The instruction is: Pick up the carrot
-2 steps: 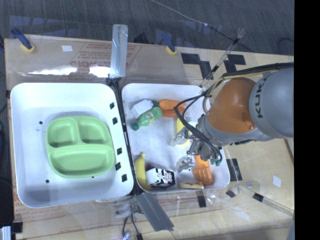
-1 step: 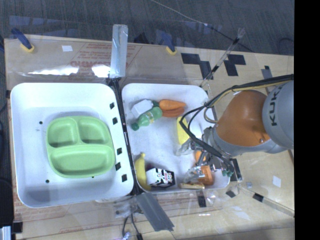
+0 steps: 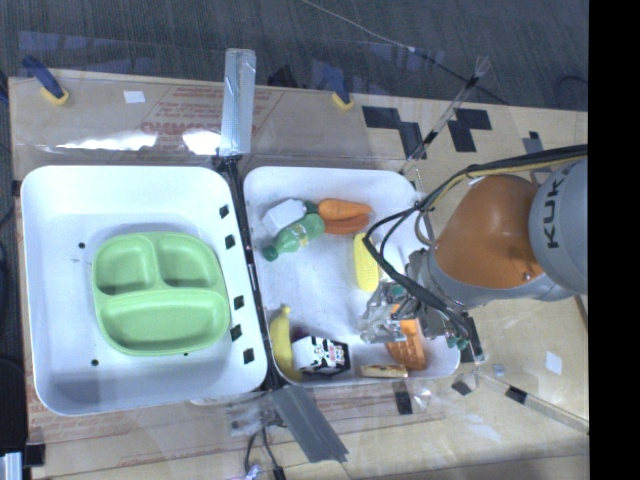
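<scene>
The claw [image 3: 392, 320] sits low in the right-hand shallow white bin [image 3: 300, 183], near its front right corner, but the grey arm with the orange band [image 3: 490, 233] and a tangle of black cables [image 3: 390, 238] cover most of it, so I honestly can't tell how it's set or whether it's got anything. Right under it there's a blocky orange item [image 3: 408, 349] that's half hidden, hard to say what it is. The smooth orange carrot [image 3: 343, 211] lies at the back of that same bin, well apart from the claw, just beside a green plastic bottle [image 3: 294, 236]. The left white bin [image 3: 40, 268] has a green divided plate [image 3: 158, 292]. A yellow banana [image 3: 280, 343] lies along the right bin's front left.
</scene>
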You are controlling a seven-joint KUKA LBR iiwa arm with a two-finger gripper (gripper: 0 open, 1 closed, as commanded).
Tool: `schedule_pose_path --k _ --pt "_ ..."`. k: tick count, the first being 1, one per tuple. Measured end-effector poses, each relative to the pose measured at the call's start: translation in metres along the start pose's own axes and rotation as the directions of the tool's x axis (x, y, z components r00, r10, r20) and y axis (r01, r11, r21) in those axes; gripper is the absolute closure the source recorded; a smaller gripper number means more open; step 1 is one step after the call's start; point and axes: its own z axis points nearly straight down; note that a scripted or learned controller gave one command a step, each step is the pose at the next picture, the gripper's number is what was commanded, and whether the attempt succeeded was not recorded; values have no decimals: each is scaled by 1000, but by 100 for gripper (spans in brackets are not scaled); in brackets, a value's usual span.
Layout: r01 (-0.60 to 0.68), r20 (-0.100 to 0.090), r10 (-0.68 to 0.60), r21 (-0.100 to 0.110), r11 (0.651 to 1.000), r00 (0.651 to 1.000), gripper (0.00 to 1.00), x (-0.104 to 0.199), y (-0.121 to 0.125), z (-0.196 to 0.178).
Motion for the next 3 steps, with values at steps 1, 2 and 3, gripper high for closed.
schedule_pose_path --k 1,2,3 --pt "-84 -1 84 -2 996 996 100 -13 79 -50" --pt "464 -3 -464 -2 886 886 100 -38 -1 11" --pt "464 -3 -464 -2 886 886 0 -38 -1 11"
